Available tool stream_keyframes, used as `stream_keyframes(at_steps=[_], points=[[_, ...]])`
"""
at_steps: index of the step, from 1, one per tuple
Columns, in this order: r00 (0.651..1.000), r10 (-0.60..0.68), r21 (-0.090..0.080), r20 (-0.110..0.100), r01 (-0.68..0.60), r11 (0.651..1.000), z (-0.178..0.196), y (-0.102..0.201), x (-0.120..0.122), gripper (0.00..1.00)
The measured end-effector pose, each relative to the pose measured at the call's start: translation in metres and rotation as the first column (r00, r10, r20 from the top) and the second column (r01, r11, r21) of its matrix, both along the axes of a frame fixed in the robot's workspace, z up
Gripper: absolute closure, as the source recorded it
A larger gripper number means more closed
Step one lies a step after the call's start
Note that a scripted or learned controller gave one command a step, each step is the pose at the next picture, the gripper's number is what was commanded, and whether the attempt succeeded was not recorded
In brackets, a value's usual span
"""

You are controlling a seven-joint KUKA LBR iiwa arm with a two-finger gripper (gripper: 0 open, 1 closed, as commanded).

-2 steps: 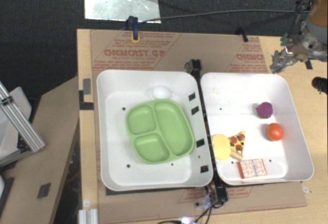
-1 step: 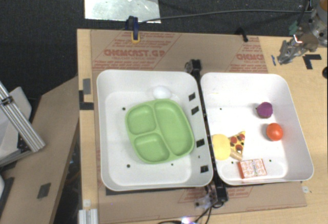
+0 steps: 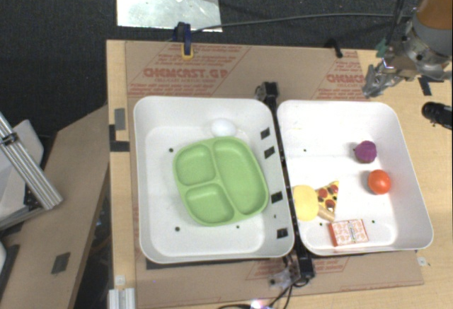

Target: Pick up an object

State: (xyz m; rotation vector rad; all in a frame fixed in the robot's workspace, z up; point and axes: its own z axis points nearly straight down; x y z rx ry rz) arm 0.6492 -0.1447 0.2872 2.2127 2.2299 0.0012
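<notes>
- Now the gripper point(image 3: 373, 83) hangs at the upper right of the camera view, just over the far rim of the right bin point(image 3: 410, 159), and nothing is seen between its fingers.
- Whether it is spread or pressed together, I cannot tell, because the tip is small and dark against the bench.
- Inside the right bin lie five things: a purple round object point(image 3: 365, 151) near the right wall, and an orange ball point(image 3: 379, 182) just below it, close but apart.
- Toward the left wall of this bin, a yellow round piece point(image 3: 306, 201) touches a toy pizza slice point(image 3: 328, 196), which lies on its right side.
- A small red and white box point(image 3: 347, 232) lies flat near the front wall, just below the pizza slice.
- All these objects are well apart from the gripper.
- The left bin point(image 3: 152, 159) holds a green tray with three compartments point(image 3: 220, 181), lying a little turned.
- A white round object point(image 3: 223, 128) sits just beyond the far edge of the tray, hard to see against the white floor.
</notes>
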Motion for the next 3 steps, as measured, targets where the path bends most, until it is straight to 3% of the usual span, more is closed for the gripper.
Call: stream_keyframes(at_steps=[3], points=[[1.0, 0.001, 0.001, -0.001, -0.001, 1.0, -0.021, 0.152, -0.03, 1.0]])
